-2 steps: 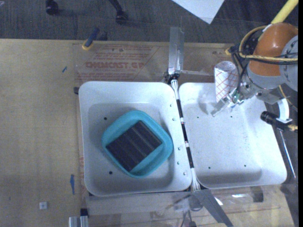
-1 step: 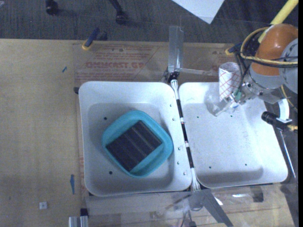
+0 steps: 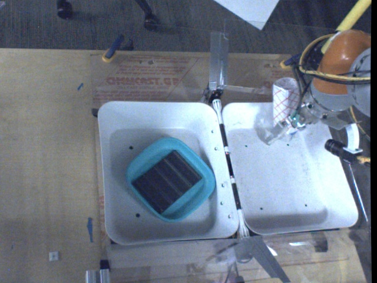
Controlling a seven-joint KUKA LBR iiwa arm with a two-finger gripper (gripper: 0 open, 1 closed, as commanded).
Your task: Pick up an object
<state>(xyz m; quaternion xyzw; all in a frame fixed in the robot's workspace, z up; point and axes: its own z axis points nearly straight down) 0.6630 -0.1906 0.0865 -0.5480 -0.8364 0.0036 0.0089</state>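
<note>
The gripper [image 3: 293,120] is hovering over the right bin [image 3: 294,211], apparently pinching a white red-patterned cup [image 3: 284,99]; its opening is unclear.

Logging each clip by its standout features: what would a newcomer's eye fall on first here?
First, the turquoise container with a dark ribbed insert, sitting tilted in the middle of the left bin. Next, the arm's orange band at the upper right, with the tool hanging over the right bin's far edge beside a white, red-patterned cup-like object.
</note>
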